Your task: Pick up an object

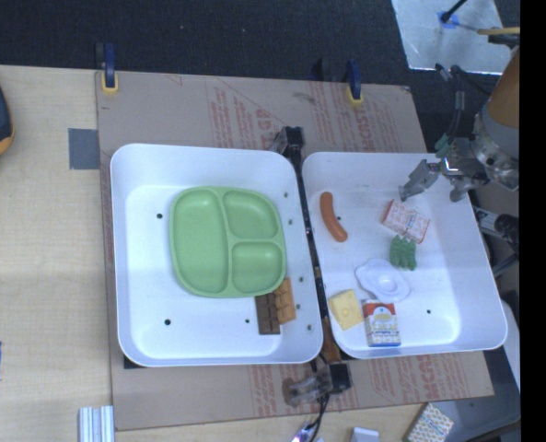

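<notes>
Camera view: looking down at a slant on two white bins side by side on a cardboard-covered bench (pixel 208 109).
Arm: reaching in from the right edge of the frame, at upper right, over the top right corner of the right bin (pixel 457 334).
End effector (pixel 438 180): two fingers splayed apart and nothing between them, hanging over the bin's upper right, tips angled down toward the clutter; it looks staged for a descent.
Nearest candidate: a pink and white packet (pixel 406 220), lying flat just below and left of the fingers, so it is the likeliest pick.
Other candidates: a sausage (pixel 333 216) at the bin's upper left, a green toy (pixel 402 252) just under the packet, a fried egg (pixel 382 280) below that, a cheese slice (pixel 345 308) and a small red and white carton (pixel 380 324) near the bottom rim.
Spacing: the items lie loose and mostly apart, which leaves room for fingers either side.
Left bin (pixel 134 247): holds a green divided plate (pixel 226 240) in its middle and a chocolate bar (pixel 275 308) tucked at the plate's lower right; well away from the arm.
Task status: nothing lifted yet.
</notes>
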